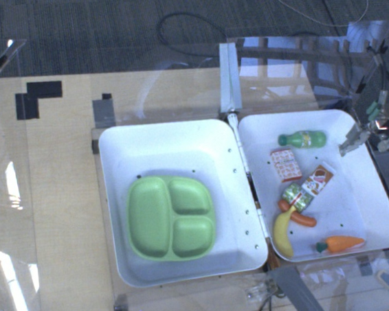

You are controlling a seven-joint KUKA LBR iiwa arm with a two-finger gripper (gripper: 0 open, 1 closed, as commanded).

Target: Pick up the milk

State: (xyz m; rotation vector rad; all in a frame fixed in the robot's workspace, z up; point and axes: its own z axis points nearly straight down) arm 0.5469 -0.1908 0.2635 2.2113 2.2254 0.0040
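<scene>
The gripper (pixel 356 140), its grasp impossible to make out, hovers at the right bin's (pixel 381 187) edge; next, reach the milk carton (pixel 316 181).

Pincer (pixel 353 143) low at far right, arm reaching in from right edge.

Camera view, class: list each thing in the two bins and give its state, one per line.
Green tray: flat in the left bin, nothing on it.
Bottle: lying on its side, right bin.
Red packet: lying flat.
Milk: lying down, untouched.
Can: on its side.
Banana: lying flat.
Carrot: lying flat.
End effector: above the bin's right edge.
</scene>
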